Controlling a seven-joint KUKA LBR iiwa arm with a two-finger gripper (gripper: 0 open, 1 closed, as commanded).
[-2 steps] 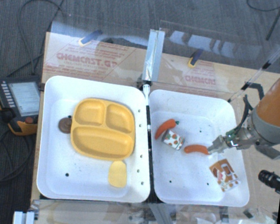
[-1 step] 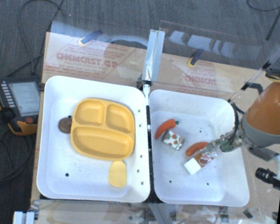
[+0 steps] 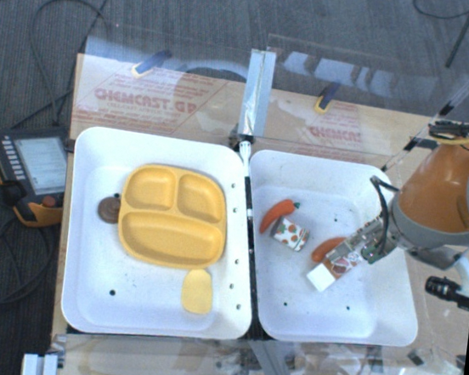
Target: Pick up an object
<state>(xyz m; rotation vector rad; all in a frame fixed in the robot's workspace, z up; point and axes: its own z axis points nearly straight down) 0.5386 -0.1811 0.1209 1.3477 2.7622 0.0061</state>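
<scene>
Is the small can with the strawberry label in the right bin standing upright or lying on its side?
Lying on its side. The can shows its label along its length, resting on the right bin floor beside an orange carrot.

A wooden bench [image 3: 177, 106] fills the middle of the frame, its bare top visible along the upper part. Two shallow white bins sit side by side on it: the left bin [image 3: 75, 290] at centre left, the right bin [image 3: 370, 329] at centre right, their inner rims touching. At the frame's upper centre, a metal strip [image 3: 256, 91] lies above the seam between them.
</scene>
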